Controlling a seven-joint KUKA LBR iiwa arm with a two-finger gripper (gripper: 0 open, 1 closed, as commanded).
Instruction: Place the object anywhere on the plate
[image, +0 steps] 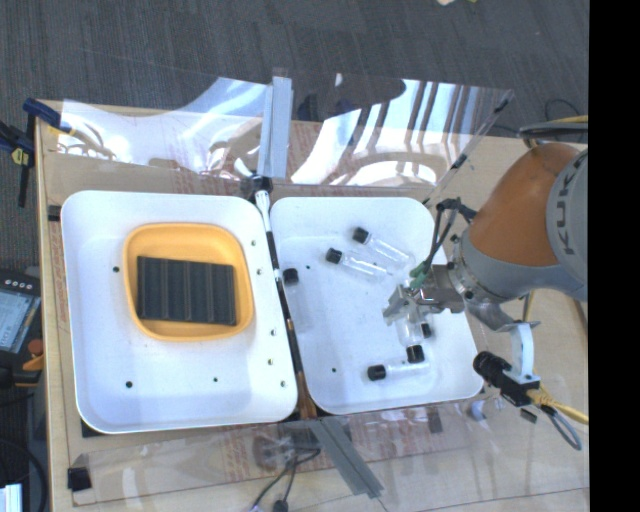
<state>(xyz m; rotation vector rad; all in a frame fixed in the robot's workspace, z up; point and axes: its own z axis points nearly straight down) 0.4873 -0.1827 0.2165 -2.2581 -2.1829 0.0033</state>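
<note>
Camera view has the tool (408, 306) low over the right bin (320, 395), at about 3 o'clock within it, among a scatter of clear vials with black caps. One vial (413, 340) lies just under the tool at its 6 o'clock, another (392, 371) near the bin's 5 o'clock edge, and two more (352, 261) (375, 243) toward 12 o'clock. A loose black cap (290, 274) sits by the divider at 9 o'clock. The plate (140, 250) — yellow rim, dark ribbed insert — rests in the left bin (90, 390), well apart from all of this.

How far the tool stands open I cannot tell; clear plastic blurs into the metal there, and nothing is plainly held.

Risks, as I judge them: the vials are round, slick and transparent, so a closing tool may squirt one sideways or close on nothing. The vial beneath lies close to its neighbour, so a pinch could nudge both. Should a grasp succeed, the carry runs toward 9 o'clock over the raised lips between bins — a shallow hold on a smooth tube could slip there. On the ribbed insert a vial released across the ribs may roll — perhaps up against the rim.
</note>
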